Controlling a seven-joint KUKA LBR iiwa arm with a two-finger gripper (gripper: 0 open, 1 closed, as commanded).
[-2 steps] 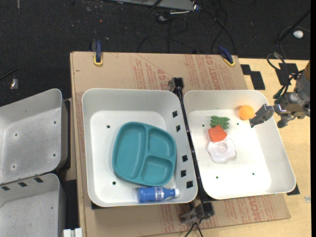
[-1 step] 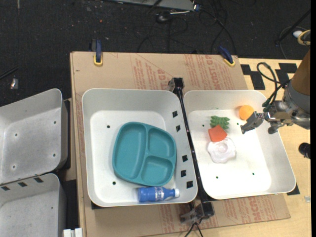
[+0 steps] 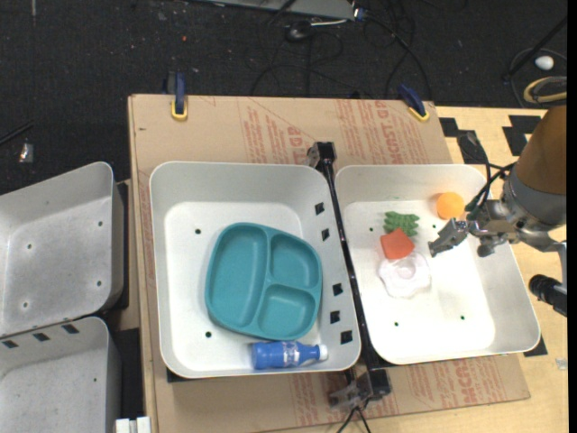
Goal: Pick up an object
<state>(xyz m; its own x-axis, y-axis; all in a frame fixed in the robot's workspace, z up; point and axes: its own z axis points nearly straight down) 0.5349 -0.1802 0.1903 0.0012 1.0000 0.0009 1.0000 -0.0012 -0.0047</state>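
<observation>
The hand (image 3: 448, 239) hovers over the right bin (image 3: 469, 332), whether its fingers are apart or together I cannot tell. An orange ball (image 3: 449, 205) lies just behind it, a red-and-green toy (image 3: 398, 236) and a clear cup (image 3: 405, 276) nearby.

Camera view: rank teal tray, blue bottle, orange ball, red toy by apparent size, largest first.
1. teal tray, by far the largest.
2. blue bottle, lying along the left bin's near wall.
3. red toy.
4. orange ball.
The last two look close in size; the order between them is unsure.
</observation>
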